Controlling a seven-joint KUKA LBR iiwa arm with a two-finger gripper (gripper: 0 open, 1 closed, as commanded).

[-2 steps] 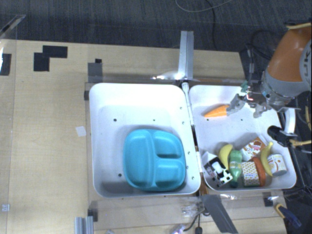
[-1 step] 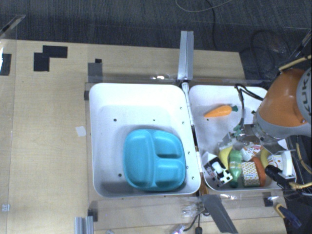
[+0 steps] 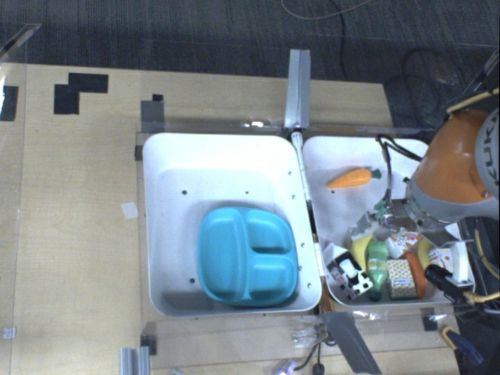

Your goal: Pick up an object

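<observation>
Clutter fills the near end of the right bin (image 3: 316, 209), where the pincer (image 3: 388, 219) hangs low over a pile of toys (image 3: 387, 268). Whether it grips anything, I cannot tell. An orange carrot (image 3: 349, 179) lies apart; a blue tray (image 3: 247, 255) sits in the left bin (image 3: 168, 201).

Very little writing can be read here. On the grey arm (image 3: 488, 158), at the right edge beside its orange band (image 3: 451, 166), the dark letters "UK" run sideways, apparently part of a longer maker's name cut off by the frame. In the right bin (image 3: 344, 158), a small patterned box (image 3: 400, 278) and a black-and-white item (image 3: 349, 273) among the heaped objects carry printing, but it is too small and blurred to make out any word or number.
</observation>
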